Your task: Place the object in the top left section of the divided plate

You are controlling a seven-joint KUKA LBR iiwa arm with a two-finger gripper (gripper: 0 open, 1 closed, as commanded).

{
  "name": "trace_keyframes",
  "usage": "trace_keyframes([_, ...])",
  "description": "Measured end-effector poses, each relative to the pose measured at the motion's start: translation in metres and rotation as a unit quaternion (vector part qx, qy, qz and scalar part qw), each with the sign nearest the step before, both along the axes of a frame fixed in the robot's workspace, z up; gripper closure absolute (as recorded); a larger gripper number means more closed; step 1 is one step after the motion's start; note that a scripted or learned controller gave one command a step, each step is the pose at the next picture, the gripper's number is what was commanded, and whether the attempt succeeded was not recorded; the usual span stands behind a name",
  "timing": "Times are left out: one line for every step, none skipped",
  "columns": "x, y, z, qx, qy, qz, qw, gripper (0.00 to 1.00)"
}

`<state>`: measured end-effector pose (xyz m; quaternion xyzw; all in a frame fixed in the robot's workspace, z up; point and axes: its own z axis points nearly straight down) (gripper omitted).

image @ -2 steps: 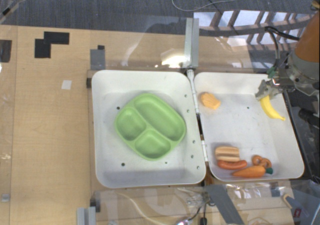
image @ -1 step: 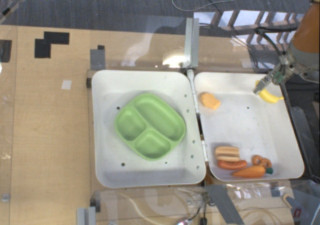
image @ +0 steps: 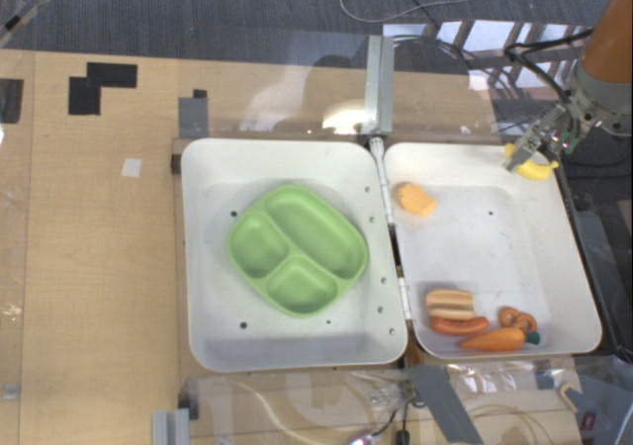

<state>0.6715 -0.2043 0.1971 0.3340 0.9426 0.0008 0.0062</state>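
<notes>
The gripper (image: 526, 152) hung over the right bin's (image: 495, 245) far corner, touching a yellow piece (image: 537, 171). Whether it gripped was unclear. The plate (image: 297, 250) lay in the left bin (image: 213, 235).

Green divided plate (image: 298, 249), left bin (image: 213, 339)

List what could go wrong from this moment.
1. The gripper sits over a yellow object tucked in the right bin's far corner; the walls could block a clean grasp.
2. The green divided plate lies rotated in the left bin, so its top left section is ambiguous and a drop could land in the wrong compartment.
</notes>
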Motion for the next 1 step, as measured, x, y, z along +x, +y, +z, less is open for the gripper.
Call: trace_keyframes([-0.0102,-0.0003,0.0209,-0.0013,0.001,0.154,0.9881,1.00])
